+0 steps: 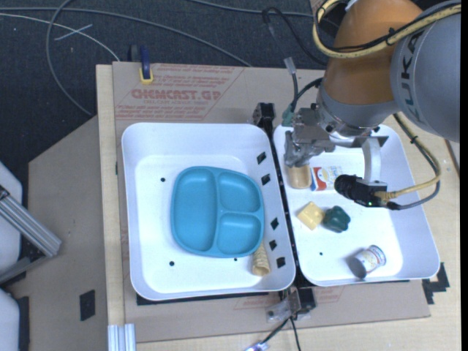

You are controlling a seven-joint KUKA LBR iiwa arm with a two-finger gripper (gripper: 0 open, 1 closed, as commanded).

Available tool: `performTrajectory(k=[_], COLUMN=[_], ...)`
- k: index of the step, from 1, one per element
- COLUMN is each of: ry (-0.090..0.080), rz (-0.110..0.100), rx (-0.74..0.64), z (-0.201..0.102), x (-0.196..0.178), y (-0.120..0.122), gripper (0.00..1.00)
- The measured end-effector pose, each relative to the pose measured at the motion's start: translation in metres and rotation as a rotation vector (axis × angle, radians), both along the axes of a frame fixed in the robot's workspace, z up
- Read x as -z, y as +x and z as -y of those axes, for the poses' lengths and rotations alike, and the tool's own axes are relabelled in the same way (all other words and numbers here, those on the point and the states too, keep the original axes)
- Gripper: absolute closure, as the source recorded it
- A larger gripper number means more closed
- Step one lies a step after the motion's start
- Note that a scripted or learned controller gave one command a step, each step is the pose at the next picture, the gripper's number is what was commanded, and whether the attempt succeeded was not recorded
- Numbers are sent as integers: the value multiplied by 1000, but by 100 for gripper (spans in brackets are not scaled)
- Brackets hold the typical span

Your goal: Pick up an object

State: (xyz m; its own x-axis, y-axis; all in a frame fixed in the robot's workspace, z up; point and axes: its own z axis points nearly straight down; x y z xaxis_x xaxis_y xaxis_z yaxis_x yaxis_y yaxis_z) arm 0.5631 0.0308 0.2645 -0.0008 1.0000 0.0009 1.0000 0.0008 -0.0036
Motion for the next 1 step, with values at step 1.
performTrajectory(k=[1], ry=[0], rz=[-1], rx=[0], z=[-24], x=[20], y=[-37], gripper=[100])
